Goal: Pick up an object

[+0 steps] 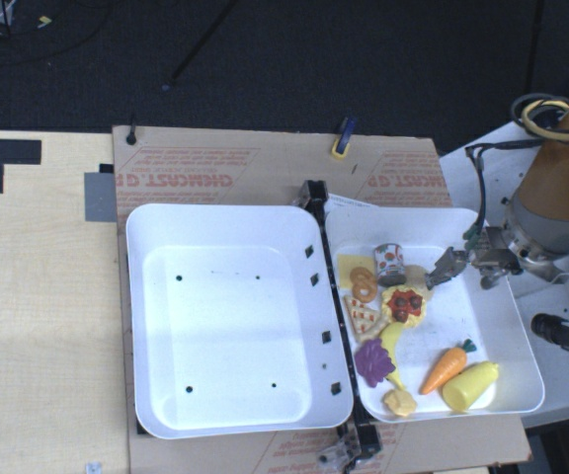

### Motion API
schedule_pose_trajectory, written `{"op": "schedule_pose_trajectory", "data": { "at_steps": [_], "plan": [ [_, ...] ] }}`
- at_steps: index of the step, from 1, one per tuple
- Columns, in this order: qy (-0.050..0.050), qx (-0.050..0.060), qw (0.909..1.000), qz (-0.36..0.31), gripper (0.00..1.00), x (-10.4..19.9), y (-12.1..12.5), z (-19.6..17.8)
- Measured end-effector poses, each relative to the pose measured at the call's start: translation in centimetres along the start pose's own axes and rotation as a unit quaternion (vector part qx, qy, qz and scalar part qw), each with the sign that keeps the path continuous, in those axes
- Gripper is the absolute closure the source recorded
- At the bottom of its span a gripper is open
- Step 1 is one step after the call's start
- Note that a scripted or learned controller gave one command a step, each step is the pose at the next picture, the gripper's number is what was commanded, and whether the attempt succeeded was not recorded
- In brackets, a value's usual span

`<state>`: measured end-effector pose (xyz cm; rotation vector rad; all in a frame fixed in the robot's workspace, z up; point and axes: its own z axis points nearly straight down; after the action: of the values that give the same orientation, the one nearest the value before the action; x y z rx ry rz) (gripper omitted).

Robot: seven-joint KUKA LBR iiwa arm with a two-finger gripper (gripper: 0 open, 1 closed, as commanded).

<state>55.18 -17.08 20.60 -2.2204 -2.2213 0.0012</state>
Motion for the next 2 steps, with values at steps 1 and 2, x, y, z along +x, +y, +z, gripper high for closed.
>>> {"op": "schedule_pose_trajectory", "data": {
  "at_steps": [1, 2],
  "plan": [
    [0.003, 0.007, 1.0000, 0.000, 0.00, 5.5, -4.6, 11.9],
    [0.001, 0.002, 1.0000, 0.004, 1.00, 5.0, -4.3, 10.3]
  ]
}}
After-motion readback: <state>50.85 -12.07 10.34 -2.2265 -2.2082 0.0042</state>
